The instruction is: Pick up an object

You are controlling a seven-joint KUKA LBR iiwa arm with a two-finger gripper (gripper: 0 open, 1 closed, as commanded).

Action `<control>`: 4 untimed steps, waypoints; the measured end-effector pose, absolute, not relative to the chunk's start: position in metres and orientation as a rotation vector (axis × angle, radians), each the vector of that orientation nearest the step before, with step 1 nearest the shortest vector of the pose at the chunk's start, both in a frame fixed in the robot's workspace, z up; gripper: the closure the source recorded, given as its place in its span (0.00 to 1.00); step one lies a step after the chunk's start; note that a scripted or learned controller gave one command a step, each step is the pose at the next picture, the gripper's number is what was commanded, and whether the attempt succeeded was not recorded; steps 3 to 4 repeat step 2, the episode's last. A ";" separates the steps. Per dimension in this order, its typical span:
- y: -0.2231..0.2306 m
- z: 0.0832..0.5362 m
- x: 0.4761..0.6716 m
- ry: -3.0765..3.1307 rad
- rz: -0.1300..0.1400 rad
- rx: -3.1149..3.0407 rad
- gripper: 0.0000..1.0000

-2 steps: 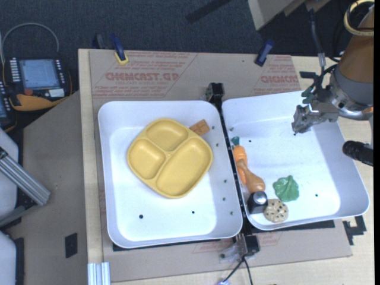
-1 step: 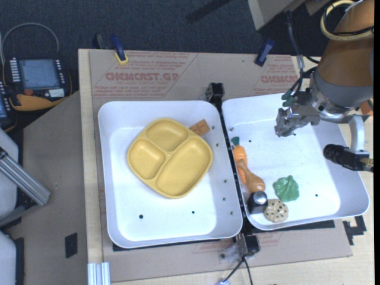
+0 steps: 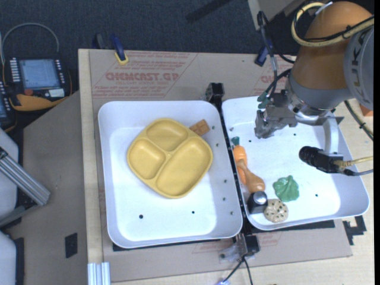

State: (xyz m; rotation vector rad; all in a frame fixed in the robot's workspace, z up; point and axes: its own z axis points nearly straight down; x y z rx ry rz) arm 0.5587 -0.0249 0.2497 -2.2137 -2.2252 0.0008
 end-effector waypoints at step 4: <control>0.076 0.240 0.537 -2.225 0.001 -2.212 1.00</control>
